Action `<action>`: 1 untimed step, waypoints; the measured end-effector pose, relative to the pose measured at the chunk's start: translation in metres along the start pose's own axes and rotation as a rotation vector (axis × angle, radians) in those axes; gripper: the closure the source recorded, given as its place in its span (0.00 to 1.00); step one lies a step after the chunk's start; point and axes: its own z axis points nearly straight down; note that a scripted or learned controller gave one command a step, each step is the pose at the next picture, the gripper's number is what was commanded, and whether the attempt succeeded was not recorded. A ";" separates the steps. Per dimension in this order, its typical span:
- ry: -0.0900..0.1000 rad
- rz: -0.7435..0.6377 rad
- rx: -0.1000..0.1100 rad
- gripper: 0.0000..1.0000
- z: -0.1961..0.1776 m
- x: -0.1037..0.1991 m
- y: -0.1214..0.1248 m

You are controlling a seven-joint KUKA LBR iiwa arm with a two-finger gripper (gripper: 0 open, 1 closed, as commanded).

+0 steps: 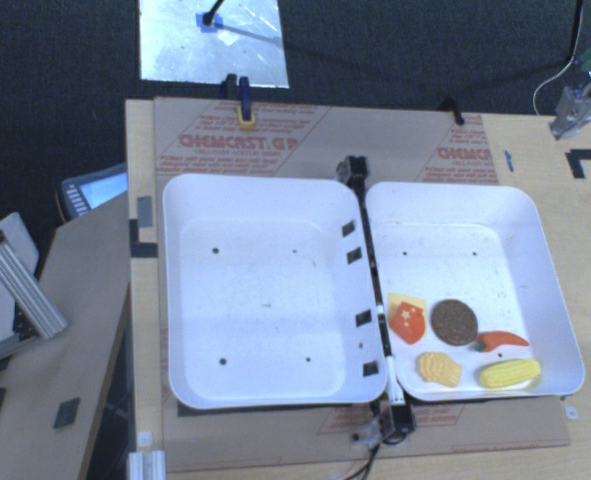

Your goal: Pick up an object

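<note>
Plywood bench (275,133) bears two bins; five food items cluster lower right in right bin (535,268). Gripper (582,108) sits at upper right; finger state cannot be told. Advise targeting corn cob (509,372), approaching clear of the rim.

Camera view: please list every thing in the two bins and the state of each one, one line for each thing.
Left bin: flat on the bench.
Right bin: holds five items near its front edge.
Brown round disc: lying flat.
Yellow and red wedge: lying flat, beside the disc.
Red pepper: on its side.
Corn cob: on its side.
Orange ridged piece: lying flat.
</note>
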 end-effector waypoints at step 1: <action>0.000 0.000 0.000 1.00 -0.003 0.000 0.000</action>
